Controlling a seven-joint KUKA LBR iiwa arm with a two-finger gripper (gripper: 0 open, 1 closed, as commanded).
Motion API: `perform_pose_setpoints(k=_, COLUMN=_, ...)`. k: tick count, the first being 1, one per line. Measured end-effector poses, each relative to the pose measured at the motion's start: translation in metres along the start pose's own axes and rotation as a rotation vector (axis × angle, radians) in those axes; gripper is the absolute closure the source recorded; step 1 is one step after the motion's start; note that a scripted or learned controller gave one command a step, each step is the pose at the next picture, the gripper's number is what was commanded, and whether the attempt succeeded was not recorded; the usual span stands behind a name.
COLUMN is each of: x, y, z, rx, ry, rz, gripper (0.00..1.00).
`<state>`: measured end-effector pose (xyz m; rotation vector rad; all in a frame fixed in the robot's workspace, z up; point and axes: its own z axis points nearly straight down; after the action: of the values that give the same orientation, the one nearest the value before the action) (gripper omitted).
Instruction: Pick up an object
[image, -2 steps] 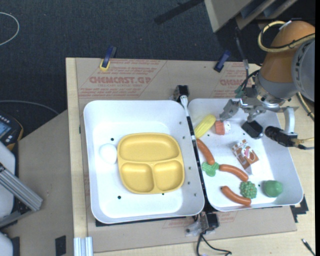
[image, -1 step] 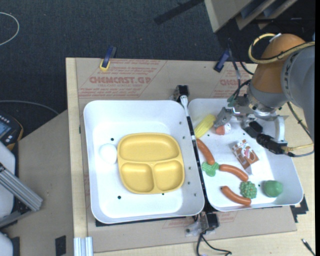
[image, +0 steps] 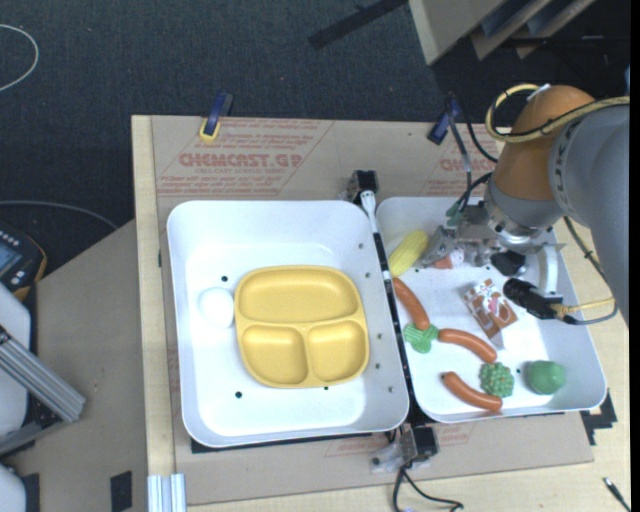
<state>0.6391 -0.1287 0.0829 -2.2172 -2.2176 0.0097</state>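
Observation:
My gripper (image: 452, 246) hangs low over the back left of the right bin (image: 590, 345), just right of a yellow corn cob (image: 408, 252). A small red and white piece (image: 452, 258) lies right under it; whether it is touched is unclear. Further forward in this bin lie three orange sausages (image: 411, 303) (image: 466, 343) (image: 471, 390), two broccoli pieces (image: 495, 379) (image: 420, 338), a round green item (image: 545, 376) and a red and white packet (image: 489, 306).
The left bin (image: 195, 235) holds a yellow three-compartment tray (image: 300, 325) and a white egg-like ball (image: 215, 303) beside it. The grey arm with its orange band (image: 535, 150) comes in from the back right, above the right bin. Cables trail over that bin's right side.

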Motion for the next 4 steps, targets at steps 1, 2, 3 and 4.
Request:
perform_pose_setpoints(k=1, x=0.000, y=0.002, z=-0.013, rx=-0.008, ry=0.000, rz=0.001, gripper=1.00)
perform_pose_setpoints(k=2, x=-0.003, y=0.004, z=-0.078, rx=-0.017, ry=-0.002, rz=0.000, gripper=1.00)
perform_pose_setpoints(k=3, x=-0.003, y=0.006, z=-0.121, rx=-0.016, ry=-0.002, rz=-0.001, gripper=1.00)
perform_pose_setpoints(k=4, x=-0.003, y=0.007, z=-0.144, rx=-0.014, ry=-0.001, rz=-0.001, gripper=1.00)
